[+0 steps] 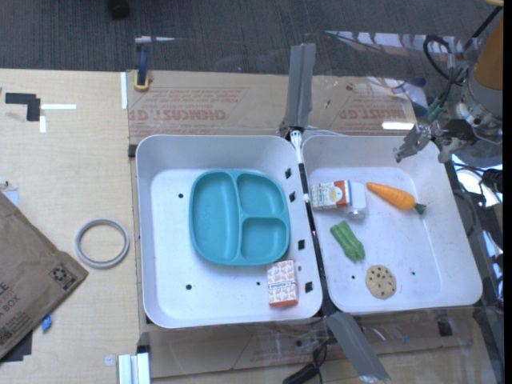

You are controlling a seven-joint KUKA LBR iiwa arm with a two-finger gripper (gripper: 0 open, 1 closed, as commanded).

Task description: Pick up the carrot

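The carrot lies in the right bin, near its far side. Its green end points right and near. The arm's fingers hang apart above the far rim, holding nothing.

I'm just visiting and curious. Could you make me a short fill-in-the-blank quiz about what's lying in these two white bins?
1. The carrot lies in the ____ bin.
2. The teal tray has ____ compartments.
3. The cookie lies nearer the camera than the ____ pea pod.
4. The gripper hovers over the right bin's ____ edge.

Missing words: right; three; green; far
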